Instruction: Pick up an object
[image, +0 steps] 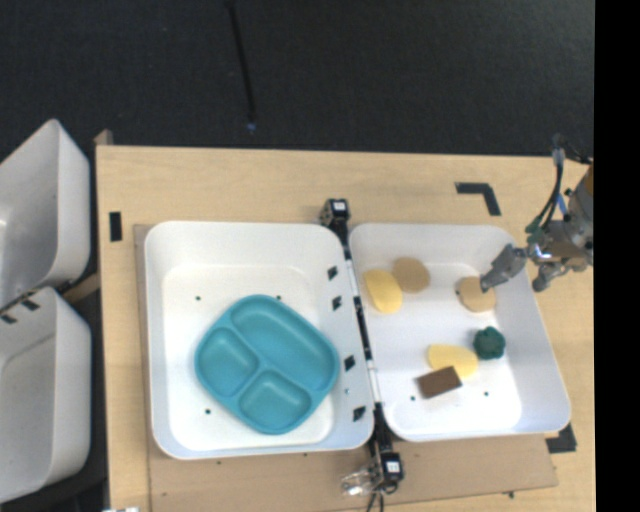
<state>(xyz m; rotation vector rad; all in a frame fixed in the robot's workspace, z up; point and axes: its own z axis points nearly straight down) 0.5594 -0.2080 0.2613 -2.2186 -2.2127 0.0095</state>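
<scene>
Reaching in from the right edge, the gripper sits low over the right bin, one finger slanting down toward a tan disc; I cannot tell how its fingers are set. That disc lies near the bin's upper right, apart from the green ball below it. It looks light, stiff and flat, so a hold across its rim seems best. Farther left lie a yellow oval, a brown round piece, a yellow wedge and a brown block. A blue tray fills the left bin.
</scene>
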